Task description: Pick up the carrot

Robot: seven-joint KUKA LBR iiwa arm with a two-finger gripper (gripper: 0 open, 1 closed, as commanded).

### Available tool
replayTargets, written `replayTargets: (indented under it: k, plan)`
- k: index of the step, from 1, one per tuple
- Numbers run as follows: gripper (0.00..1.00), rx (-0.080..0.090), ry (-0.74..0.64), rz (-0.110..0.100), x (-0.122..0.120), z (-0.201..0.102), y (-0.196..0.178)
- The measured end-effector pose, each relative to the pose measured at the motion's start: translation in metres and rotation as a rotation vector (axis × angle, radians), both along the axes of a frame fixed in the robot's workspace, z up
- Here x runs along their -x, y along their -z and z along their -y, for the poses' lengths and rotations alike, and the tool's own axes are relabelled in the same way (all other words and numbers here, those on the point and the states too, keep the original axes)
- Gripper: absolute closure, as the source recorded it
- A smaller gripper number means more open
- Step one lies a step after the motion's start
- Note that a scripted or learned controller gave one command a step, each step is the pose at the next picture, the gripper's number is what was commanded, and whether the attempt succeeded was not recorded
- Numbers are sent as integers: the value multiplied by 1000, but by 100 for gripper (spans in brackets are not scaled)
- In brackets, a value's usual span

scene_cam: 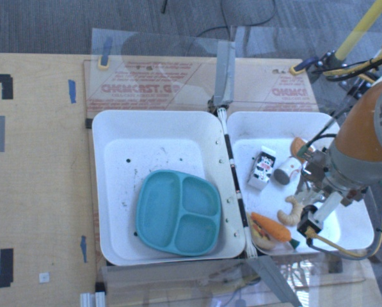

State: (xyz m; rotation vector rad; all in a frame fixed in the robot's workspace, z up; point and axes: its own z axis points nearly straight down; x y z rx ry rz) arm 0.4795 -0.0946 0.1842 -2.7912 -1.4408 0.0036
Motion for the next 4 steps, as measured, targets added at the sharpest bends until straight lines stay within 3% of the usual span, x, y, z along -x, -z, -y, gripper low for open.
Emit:
replayTargets:
  k: [1,2,4]
  plan:
    - [100,0,351,-1,0,-8,0]
    - [100,0,744,-2,0,-47,0]
    - [100,1,731,-10,0,-50,-18]
